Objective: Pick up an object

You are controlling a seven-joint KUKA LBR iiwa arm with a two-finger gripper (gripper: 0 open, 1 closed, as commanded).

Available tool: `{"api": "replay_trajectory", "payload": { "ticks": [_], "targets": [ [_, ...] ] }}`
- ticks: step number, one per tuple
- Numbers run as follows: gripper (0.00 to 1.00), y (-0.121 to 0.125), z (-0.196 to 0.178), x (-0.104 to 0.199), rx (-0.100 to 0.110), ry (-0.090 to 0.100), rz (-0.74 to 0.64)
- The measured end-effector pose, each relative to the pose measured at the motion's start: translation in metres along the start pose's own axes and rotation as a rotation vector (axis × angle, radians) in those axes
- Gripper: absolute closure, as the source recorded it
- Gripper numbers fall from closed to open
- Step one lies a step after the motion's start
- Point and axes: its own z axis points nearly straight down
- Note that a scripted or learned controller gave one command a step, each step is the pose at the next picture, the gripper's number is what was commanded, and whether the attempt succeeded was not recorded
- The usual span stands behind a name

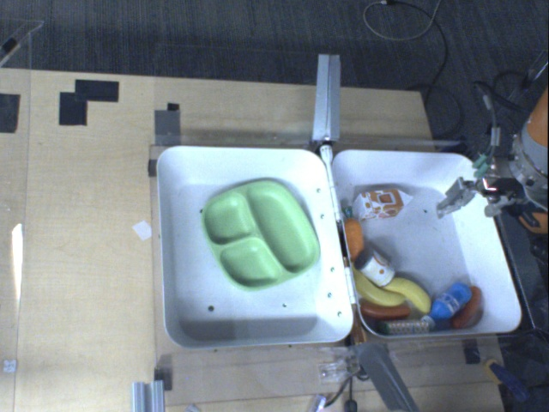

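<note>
My gripper hangs over the right bin, near its far right corner, open with nothing between its fingers. Below and to its left lie the objects. A white and orange carton is at the back. An orange carrot-like piece lies against the left wall. At the front are a white and brown cylinder, a yellow banana, a blue bottle and a red-brown sausage shape. The gripper touches none of them.
The left bin holds a green divided plate. A metal rail stands at the back between the bins. Cables lie on the dark floor beyond the bench, and the wooden bench top stretches to the left.
</note>
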Motion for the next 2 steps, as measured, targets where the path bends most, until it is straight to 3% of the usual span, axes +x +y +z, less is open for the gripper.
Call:
{"api": "replay_trajectory", "payload": {
  "ticks": [1,2],
  "targets": [
    [1.00,0.002,-0.011,0.001,-0.005,-0.001,-0.005],
    [1.00,-0.044,0.069,-0.027,0.000,0.000,-0.029]
  ]
}}
